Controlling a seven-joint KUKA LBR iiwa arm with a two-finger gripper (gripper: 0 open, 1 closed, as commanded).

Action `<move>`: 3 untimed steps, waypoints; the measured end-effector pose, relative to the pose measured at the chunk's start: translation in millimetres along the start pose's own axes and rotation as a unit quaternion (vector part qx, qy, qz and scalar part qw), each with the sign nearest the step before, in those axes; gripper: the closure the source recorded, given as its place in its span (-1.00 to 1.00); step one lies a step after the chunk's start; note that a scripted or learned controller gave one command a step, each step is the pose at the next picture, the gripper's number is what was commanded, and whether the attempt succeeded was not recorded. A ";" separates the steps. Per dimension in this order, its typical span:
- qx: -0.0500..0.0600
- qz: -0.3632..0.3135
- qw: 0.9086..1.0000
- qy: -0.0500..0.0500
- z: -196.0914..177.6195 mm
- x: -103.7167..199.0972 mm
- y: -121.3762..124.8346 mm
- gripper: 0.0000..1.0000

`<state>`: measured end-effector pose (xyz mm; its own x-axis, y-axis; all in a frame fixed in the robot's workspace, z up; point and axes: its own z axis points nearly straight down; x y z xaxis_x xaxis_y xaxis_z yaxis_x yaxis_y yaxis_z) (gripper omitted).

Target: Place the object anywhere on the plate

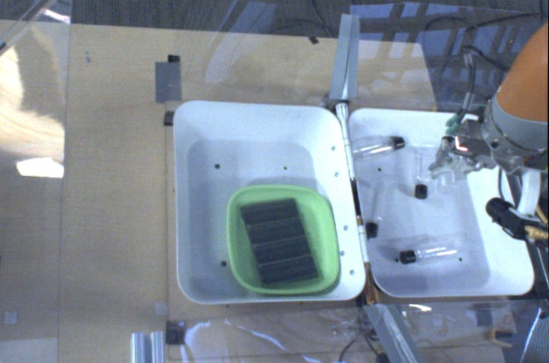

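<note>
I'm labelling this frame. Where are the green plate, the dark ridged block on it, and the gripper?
green plate (324, 226): camera view, bare right rim.
dark ridged block (279, 242): camera view, its middle.
gripper (447, 165): camera view, between fingertips.

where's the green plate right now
The green plate sits in the left bin, toward its near right corner, with a dark ridged block lying on it.

Two white bins (193, 207) sit side by side on a wooden bench (94, 181).

Wooden bench (103, 181) bears two white bins (197, 138)
</note>
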<state>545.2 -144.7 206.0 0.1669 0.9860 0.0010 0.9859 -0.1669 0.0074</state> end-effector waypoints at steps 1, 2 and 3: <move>0.002 -0.034 0.999 0.000 43.2 19.0 -51.4 1.00; 0.001 -0.051 0.999 0.000 20.4 79.7 -71.1 1.00; 0.001 -0.062 0.998 0.001 20.7 121.0 -77.7 1.00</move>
<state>489.0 -12.5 184.8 0.0445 0.9990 0.0014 0.9990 -0.0445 0.0053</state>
